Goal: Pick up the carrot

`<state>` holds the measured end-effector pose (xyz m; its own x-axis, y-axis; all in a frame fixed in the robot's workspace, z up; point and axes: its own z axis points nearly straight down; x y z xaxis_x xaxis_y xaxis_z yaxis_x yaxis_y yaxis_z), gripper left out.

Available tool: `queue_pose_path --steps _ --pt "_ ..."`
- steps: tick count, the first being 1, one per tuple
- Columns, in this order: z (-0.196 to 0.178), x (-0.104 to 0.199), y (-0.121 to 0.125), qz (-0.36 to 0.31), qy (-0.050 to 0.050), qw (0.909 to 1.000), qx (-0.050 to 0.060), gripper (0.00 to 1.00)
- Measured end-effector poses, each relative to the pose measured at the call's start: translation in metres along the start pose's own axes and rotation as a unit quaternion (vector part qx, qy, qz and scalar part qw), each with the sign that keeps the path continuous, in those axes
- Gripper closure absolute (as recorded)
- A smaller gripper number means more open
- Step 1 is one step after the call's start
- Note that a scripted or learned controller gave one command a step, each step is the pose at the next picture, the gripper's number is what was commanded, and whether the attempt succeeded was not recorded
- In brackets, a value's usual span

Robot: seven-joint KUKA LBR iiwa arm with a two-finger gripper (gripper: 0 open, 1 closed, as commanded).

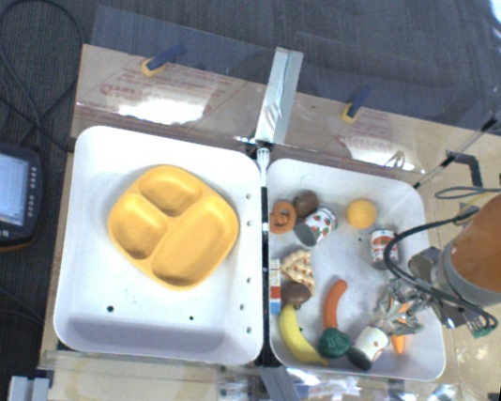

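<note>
Carrot (334, 302): orange, lying free in right bin (413, 365), middle of the floor, tilted slightly off upright in the view.
Banana (296, 337): near front wall, curved, just left of a dark green piece (335, 343) (touching the carrot's lower end or nearly so).
Small cup (371, 341): white, beside the green piece, front right.
Gripper (400, 310): over right side of the bin, right of the carrot and apart from it; finger spread impossible to tell amid cables.
Arm (495, 247): orange band at right edge.
Yellow ball (361, 213): far part of the bin, near back wall.
Left bin (80, 309): holding a yellow divided plate (173, 225), three compartments.
</note>
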<state>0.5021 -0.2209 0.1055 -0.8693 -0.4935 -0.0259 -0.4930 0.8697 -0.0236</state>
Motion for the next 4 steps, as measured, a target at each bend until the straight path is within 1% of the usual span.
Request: queue_pose_path --steps 1,2,3,4 --pt "0.001 0.0 0.001 0.0 0.001 1.0 -0.001 0.0" --pt "-0.008 -0.002 0.001 0.0 0.0 1.0 0.0 1.0" --pt "-0.008 -0.002 0.001 0.0 0.0 1.0 -0.001 0.0" --pt "-0.017 -0.004 0.001 0.0 -0.001 1.0 0.0 1.0"
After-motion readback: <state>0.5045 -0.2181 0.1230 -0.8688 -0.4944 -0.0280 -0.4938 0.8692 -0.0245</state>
